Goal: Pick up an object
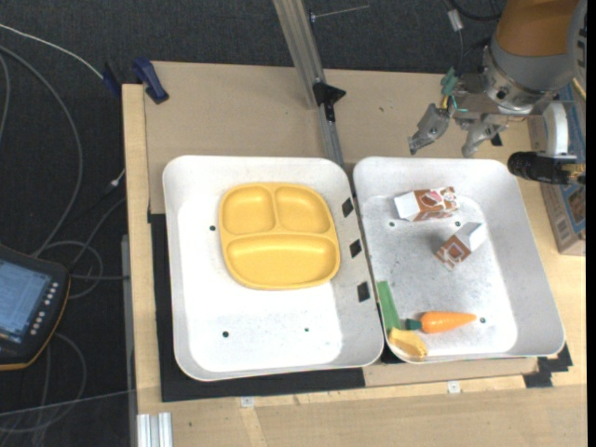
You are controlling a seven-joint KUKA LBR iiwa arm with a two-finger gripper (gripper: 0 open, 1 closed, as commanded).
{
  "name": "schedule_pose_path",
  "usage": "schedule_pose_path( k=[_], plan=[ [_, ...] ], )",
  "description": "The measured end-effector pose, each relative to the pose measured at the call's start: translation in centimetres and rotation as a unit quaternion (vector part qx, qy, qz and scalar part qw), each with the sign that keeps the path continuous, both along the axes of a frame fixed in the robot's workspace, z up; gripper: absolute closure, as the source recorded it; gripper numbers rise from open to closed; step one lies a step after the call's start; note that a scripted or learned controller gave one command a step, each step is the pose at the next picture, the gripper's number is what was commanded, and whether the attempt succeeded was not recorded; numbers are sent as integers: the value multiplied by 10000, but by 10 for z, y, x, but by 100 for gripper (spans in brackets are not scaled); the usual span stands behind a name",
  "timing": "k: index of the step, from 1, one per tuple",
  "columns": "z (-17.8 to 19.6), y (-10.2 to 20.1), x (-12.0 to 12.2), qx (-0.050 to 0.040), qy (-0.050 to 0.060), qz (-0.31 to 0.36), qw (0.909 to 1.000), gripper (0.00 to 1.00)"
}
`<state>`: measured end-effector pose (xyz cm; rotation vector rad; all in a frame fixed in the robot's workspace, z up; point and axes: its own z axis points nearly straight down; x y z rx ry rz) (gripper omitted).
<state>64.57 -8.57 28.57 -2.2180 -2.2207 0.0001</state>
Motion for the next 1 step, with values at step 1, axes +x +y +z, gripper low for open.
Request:
schedule_pose_path(
  k=[1],
  plan=[
    [0,0,0,-3,1,2,10000,0]
  ],
)
